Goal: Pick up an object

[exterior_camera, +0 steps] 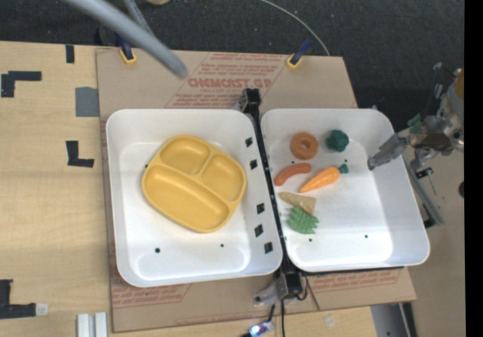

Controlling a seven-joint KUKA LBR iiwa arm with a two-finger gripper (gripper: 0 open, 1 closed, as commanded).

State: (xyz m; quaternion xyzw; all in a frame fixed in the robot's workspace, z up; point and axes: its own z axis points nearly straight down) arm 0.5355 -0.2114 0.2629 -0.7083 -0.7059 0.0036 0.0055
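While I hang at the right edge of the bench, this is how things lie:

My gripper (pixel 389 151): over the right rim of the right bin (pixel 392 241), near its upper corner; one grey finger points left and down over the bin wall; nothing is between my fingers; whether they are spread or closed I cannot tell.

Right bin contents: a brown ring-shaped doughnut (pixel 304 145) toward the top; a dark green round piece (pixel 337 139) just right of it; a reddish sausage (pixel 292 173) below the doughnut; an orange carrot (pixel 321 179) beside the sausage, its green tip toward me; a tan wedge (pixel 297 200) under them; a green leafy piece (pixel 303 222) touching the wedge's lower side.

Nearest to me: the dark green piece and the carrot; both apart from my finger.

Left bin (pixel 128 245): a yellow divided plate (pixel 195 182) lying flat, turned at a slant.

Under the bins: a brown cardboard sheet (pixel 219 79) with red print, on a wooden bench (pixel 45 200).
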